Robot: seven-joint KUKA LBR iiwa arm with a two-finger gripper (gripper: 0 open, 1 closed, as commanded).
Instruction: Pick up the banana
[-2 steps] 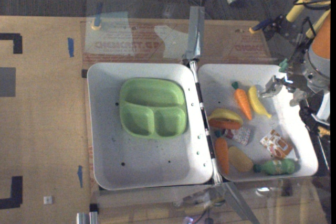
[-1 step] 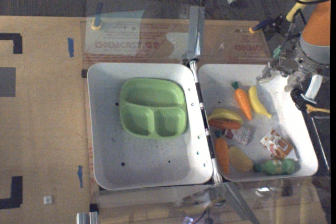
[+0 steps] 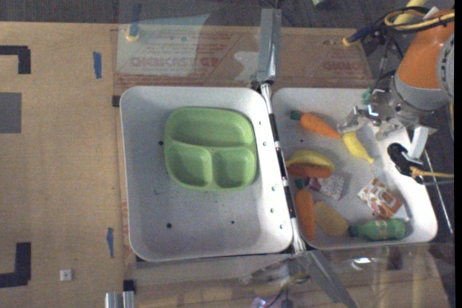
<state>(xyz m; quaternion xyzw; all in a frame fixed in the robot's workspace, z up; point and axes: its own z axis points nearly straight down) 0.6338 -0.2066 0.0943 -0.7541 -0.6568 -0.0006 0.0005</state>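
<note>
Wooden bench (image 3: 58,177) held two white bins; the right bin (image 3: 426,216) was cluttered, orange plastic carrot (image 3: 318,125) beside the small yellow banana (image 3: 357,146). Gripper (image 3: 374,116) hovered above, grip unclear.

2 white bins (image 3: 144,177); a lime-green divided plate (image 3: 211,148); an orange carrot (image 3: 318,125) with a green top; a yellow banana (image 3: 358,146); a green bottle (image 3: 379,229); a tan wooden surface (image 3: 58,177) with blue tape marks (image 3: 97,65).

Pincer (image 3: 377,114) in right bin (image 3: 426,227), just beside banana (image 3: 357,146), w/ carrot (image 3: 319,125) left of banana. Green tray (image 3: 211,148) in left bin (image 3: 144,177), well apart from banana.
</note>
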